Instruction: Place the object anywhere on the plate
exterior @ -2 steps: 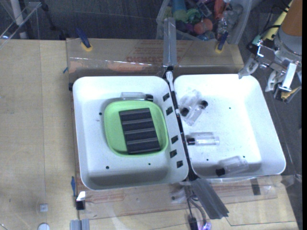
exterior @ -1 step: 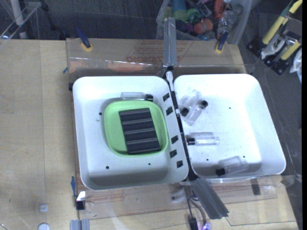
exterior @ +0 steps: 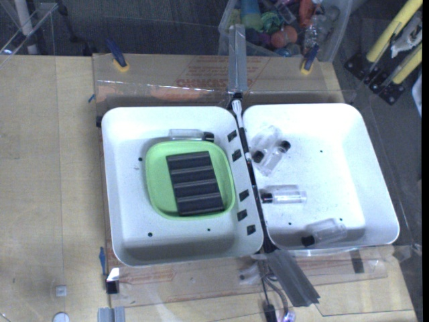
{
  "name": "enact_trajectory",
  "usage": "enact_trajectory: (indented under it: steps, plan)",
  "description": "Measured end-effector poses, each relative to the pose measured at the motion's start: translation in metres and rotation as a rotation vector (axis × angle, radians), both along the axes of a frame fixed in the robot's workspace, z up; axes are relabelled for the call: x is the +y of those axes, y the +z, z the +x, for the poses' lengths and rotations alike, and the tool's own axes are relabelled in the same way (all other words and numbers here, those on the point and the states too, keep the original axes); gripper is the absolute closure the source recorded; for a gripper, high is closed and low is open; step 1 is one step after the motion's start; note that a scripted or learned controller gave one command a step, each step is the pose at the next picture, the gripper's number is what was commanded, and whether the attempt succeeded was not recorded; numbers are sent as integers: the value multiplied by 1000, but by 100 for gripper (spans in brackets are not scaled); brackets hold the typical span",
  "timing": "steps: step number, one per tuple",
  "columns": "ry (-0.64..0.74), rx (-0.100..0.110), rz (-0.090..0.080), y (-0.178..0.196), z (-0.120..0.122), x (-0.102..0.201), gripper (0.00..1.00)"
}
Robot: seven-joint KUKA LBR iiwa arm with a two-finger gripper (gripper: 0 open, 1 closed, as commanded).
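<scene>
A green square plate (exterior: 155, 180) lies in the left bin (exterior: 127, 233), and a dark ribbed block (exterior: 194, 182) rests on top of it, covering most of its middle. One clear small bottle with a black cap (exterior: 188, 136) lies against the left bin's far wall, just behind the plate. In the right bin (exterior: 362, 180) lie several clear small bottles with black caps: a pair (exterior: 269, 149) near the divider, one (exterior: 283, 196) in the middle and one (exterior: 324, 231) by the front wall.
A black-marked divider (exterior: 242, 173) runs between the two bins. Behind the bins stand a metal post (exterior: 236, 58) and a clear tub of coloured toys (exterior: 281, 12). Blue clamps (exterior: 119, 60) hold the board at the back.
</scene>
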State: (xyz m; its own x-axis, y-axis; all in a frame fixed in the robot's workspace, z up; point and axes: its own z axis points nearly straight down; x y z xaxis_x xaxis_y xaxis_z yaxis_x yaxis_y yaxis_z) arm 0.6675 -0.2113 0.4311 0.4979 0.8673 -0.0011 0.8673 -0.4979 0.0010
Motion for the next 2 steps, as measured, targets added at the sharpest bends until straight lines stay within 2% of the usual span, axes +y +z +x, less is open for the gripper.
enact_trajectory:
  steps: [2]
  plan:
    - [-172, -1, 0, 3, 0, -3, 0]
